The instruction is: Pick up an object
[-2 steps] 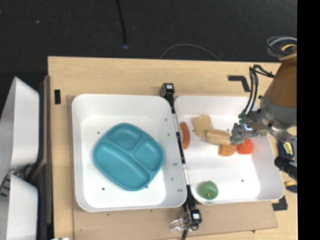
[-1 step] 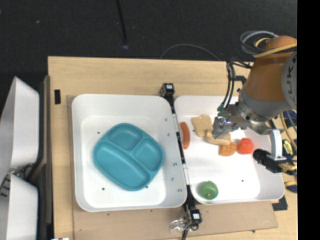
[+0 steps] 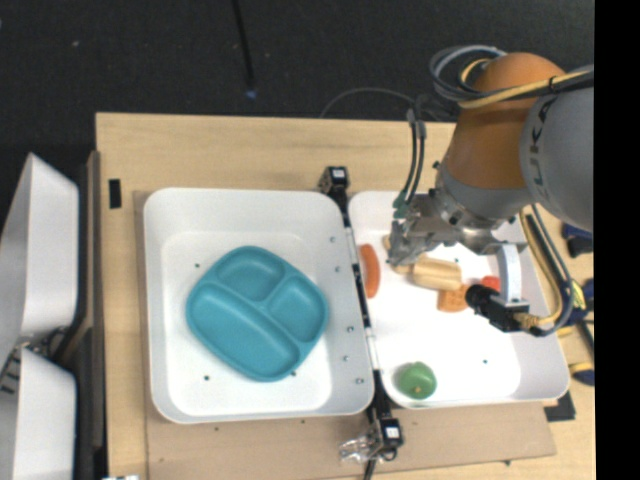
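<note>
My gripper (image 3: 403,251) hangs low over the upper left part of the right bin (image 3: 500,373), under the grey and orange wrist. A tan wooden block (image 3: 437,273) lies just right of its tips. An orange carrot-like piece (image 3: 370,269) lies just left of them, beside the bin's left wall. A small orange piece (image 3: 453,299) and a red item (image 3: 488,288) lie further right. A green round fruit (image 3: 416,379) rests near the bin's front edge. I see nothing between the fingers.
The left bin (image 3: 180,388) holds a teal divided plate (image 3: 257,311). Cables and a black fitting (image 3: 505,313) trail over the right bin's right side. Black clamps sit on the divider between bins at back (image 3: 333,179) and front (image 3: 385,433).
</note>
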Available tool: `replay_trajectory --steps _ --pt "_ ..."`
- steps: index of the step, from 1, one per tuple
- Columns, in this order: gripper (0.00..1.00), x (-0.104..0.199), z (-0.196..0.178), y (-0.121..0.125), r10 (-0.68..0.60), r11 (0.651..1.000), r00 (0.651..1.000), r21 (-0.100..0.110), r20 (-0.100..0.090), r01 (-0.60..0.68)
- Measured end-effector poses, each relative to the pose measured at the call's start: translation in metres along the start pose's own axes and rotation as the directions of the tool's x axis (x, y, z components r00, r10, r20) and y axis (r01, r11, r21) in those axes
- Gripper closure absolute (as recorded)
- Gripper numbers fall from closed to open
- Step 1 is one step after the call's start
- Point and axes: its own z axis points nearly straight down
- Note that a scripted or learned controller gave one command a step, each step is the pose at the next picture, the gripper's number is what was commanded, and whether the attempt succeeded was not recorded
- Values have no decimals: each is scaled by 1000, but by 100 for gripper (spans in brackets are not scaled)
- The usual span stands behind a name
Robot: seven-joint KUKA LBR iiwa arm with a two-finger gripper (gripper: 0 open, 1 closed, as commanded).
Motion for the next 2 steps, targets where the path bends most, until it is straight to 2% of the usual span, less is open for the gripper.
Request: replay_trajectory --steps 1,2 --pt "100 48 8 19 2 1000 1000 1 1 -2" --pt "100 91 11 24 2 1000 1000 1 1 -2"
